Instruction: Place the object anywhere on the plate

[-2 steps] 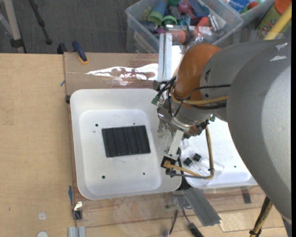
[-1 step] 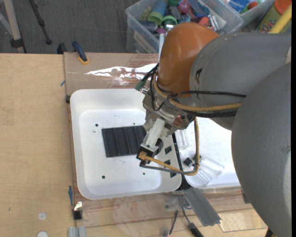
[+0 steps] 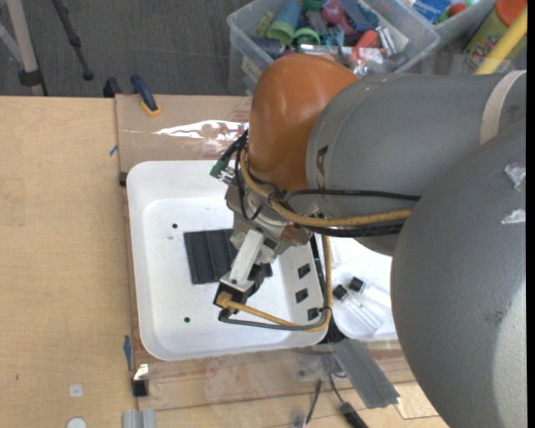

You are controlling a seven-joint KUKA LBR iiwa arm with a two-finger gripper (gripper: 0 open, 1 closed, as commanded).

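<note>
Here's the arm (image 3: 401,125), huge and grey, sweeping in from the right and covering most of the frame. Its gripper (image 3: 261,266) hangs low over the middle of the left bin (image 3: 159,209). Clenched or released? I can't tell, the wrist blocks it. And there's the black ribbed slab (image 3: 207,255), lying flat on the bin floor at centre left, just beside the gripper. Three small dark marks (image 3: 301,294) run down the bin's right side. The right bin (image 3: 376,272) peeks out under the arm at lower right, with small black pieces (image 3: 347,289) and something clear I can't make out. Along the upper edge sits a clear tub (image 3: 251,42) heaped with bright toys (image 3: 292,25).
</note>
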